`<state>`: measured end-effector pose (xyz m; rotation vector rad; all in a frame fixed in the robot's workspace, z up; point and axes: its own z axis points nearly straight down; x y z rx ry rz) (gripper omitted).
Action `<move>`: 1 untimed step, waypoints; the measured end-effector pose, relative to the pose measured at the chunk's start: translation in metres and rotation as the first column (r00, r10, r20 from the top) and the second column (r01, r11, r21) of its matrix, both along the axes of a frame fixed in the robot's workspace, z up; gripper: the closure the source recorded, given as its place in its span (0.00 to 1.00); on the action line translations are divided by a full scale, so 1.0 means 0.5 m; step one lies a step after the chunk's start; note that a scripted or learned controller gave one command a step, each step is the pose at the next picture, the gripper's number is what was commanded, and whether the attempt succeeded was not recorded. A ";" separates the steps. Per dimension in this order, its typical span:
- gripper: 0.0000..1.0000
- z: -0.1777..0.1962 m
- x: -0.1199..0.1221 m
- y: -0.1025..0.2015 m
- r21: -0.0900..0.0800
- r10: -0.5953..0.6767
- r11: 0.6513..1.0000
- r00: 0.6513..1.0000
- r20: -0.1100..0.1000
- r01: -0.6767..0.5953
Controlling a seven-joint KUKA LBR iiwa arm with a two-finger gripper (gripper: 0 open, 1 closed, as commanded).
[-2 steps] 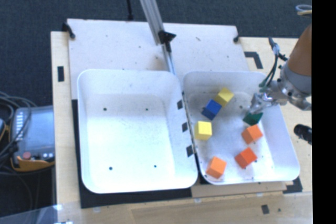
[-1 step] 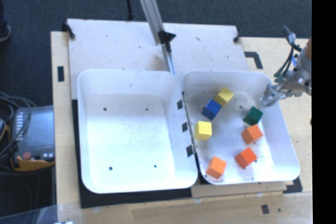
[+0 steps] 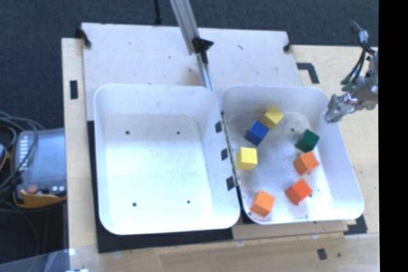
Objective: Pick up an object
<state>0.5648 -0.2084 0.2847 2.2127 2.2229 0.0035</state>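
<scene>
Nearest the camera, two shallow white bins are being borne side by side on the bench [image 3: 73, 137]. The left bin [image 3: 159, 162] is lying beside the right bin [image 3: 341, 162], their inner rims touching. In the right bin, seven blocks are being kept apart from one another: closest, an orange block [image 3: 262, 202] near the front rim and a red-orange block [image 3: 298, 190] just beside it; behind these, an orange block [image 3: 306, 163] and a yellow block [image 3: 247, 157] by the dividing rim; farther back, a green block [image 3: 308, 140], a blue block [image 3: 257, 132] and, touching its far corner, a second yellow block [image 3: 273, 116].

At the right bin's far right rim, the gripper [image 3: 334, 113] is being held above the rim, well apart from the blocks; nothing is seen in it, and how far it is parted cannot be told. The green block is lying nearest to it.

Farther off, a slanted aluminium post [image 3: 180, 0] is being supported at the back board [image 3: 185, 54]. At the left, a grey box [image 3: 41, 159] with cables is being kept beside the bench.
</scene>
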 end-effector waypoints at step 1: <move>1.00 -0.005 -0.014 0.093 0.002 0.001 1.000 1.000 -0.005 -0.001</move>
